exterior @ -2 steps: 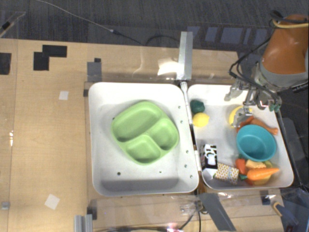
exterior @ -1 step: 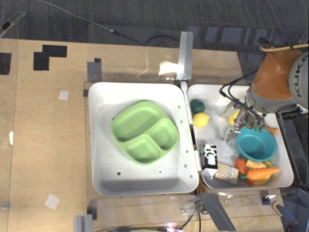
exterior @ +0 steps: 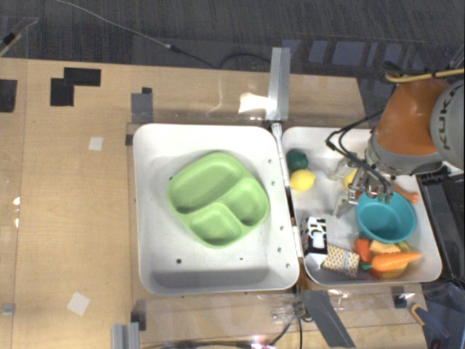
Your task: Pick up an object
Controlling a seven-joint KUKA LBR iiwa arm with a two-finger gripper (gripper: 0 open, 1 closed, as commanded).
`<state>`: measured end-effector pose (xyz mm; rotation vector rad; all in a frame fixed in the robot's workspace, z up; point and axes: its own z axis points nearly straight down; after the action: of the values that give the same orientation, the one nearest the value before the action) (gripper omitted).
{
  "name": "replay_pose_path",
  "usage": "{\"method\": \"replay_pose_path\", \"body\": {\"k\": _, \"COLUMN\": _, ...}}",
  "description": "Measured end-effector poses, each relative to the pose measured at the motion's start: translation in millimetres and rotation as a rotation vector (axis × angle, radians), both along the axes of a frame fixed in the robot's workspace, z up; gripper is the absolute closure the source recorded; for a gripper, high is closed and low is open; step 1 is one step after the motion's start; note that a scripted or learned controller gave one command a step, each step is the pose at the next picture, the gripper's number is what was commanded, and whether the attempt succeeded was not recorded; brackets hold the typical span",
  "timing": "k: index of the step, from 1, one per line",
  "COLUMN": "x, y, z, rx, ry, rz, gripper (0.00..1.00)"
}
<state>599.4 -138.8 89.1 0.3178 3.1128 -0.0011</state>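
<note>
Half-hidden gripper [exterior: 367, 187] above teal bowl [exterior: 387, 222]

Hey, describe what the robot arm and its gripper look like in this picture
The arm is grey with a broad, rounded orange band above the wrist. Black cables loop beside that band, on the side toward the bins. Below it sits a grey wrist collar, then a small metallic gripper with thin silvery parts.
</note>
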Motion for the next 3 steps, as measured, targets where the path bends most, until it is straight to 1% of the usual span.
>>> {"method": "replay_pose_path", "body": {"k": 1, "x": -3.1, "y": -21.7, "z": -0.1, "rx": -0.001, "ry": 0.000, "rz": 0.068, "gripper": 0.00}}
{"method": "replay_pose_path", "body": {"k": 2, "x": -43.7, "y": -11.9, "z": 0.9, "rx": 0.000, "ry": -0.002, "rz": -0.030, "gripper": 0.00}}
{"method": "replay_pose_path", "body": {"k": 3, "x": -28.5, "y": 23.3, "z": 1.0, "rx": 0.000, "ry": -0.004, "rz": 0.021, "gripper": 0.00}}
